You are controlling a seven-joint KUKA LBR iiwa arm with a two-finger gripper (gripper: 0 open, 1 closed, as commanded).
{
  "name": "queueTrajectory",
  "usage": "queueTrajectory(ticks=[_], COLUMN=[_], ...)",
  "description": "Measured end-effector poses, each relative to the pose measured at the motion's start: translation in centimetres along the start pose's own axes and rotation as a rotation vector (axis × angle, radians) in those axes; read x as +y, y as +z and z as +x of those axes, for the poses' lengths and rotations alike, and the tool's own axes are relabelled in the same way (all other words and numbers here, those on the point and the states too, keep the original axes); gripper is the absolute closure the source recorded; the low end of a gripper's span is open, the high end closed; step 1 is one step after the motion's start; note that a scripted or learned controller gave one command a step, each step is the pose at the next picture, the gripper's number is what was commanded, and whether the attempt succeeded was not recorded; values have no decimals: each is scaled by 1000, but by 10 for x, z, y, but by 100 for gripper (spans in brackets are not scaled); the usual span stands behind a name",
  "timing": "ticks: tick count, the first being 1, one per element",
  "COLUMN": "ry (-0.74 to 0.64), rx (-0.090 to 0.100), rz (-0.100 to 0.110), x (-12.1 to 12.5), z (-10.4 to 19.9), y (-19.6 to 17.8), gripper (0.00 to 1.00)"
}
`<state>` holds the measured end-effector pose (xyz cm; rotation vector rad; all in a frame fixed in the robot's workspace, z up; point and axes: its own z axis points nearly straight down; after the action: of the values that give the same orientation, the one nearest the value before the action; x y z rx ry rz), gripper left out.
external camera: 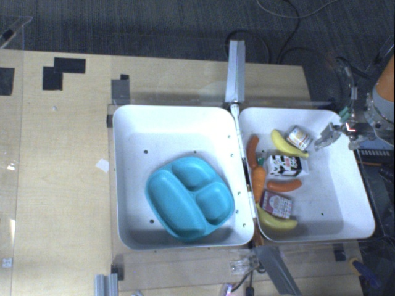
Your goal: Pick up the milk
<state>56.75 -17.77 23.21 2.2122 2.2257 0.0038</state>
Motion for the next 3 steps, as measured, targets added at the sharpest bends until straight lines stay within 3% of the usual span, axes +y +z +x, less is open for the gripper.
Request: queueTrajectory(ticks=[1,2,3], ry=[357,397,397], rx=[1,14,4], rz=[-28,-45,-63], x=[-2,-4,0], z=[51,51,46], y=[113,123,108], gripper=[0,0,100])
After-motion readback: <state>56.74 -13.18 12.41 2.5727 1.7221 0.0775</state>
